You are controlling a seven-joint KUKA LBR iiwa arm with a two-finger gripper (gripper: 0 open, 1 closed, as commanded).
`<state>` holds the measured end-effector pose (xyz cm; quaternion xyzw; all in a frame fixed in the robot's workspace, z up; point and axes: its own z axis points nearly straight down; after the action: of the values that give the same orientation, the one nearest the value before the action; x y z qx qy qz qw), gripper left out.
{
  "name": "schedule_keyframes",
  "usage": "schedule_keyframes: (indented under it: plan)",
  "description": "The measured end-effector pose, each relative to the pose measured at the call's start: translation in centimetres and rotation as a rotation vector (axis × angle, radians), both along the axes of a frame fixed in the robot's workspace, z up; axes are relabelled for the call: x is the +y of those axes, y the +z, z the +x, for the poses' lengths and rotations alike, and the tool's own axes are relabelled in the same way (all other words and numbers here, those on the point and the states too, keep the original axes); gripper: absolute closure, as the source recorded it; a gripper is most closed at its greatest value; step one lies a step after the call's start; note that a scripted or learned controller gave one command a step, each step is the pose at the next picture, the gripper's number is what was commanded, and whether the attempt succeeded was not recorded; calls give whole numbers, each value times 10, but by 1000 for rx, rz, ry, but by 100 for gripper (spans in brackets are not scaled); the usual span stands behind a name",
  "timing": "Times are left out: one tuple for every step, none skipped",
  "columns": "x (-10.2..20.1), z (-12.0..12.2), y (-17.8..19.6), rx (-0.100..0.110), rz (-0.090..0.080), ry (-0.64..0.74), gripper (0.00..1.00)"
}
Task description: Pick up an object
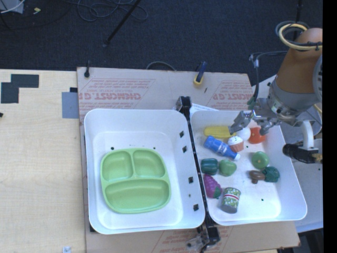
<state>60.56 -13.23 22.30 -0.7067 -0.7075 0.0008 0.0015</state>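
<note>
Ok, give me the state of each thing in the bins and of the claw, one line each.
Grey two-finger claw: open, above right bin's far side, holding nothing.
Light green three-compartment plastic plate: flat in left white bin.
Yellow banana-shaped toy: lying flat.
Blue plastic bottle: on its side.
Small printed can: tilted, near the right white bin's front.
Purple grape-bunch toy: lying by the divider.

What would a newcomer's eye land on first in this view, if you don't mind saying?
Probably the green divided plate lying alone in the left bin. Next, the colourful jumble of small toys in the right bin, with the gripper poised over its far end, near a blue bottle.
</note>
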Motion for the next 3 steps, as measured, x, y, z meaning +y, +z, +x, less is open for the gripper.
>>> schedule_keyframes:
  plan:
    - [6, 6, -48, 4, 1, 3, 0]
    - [-1, 10, -103, 4, 0, 0, 0]
    - [1, 10, -137, 1, -1, 1, 0]
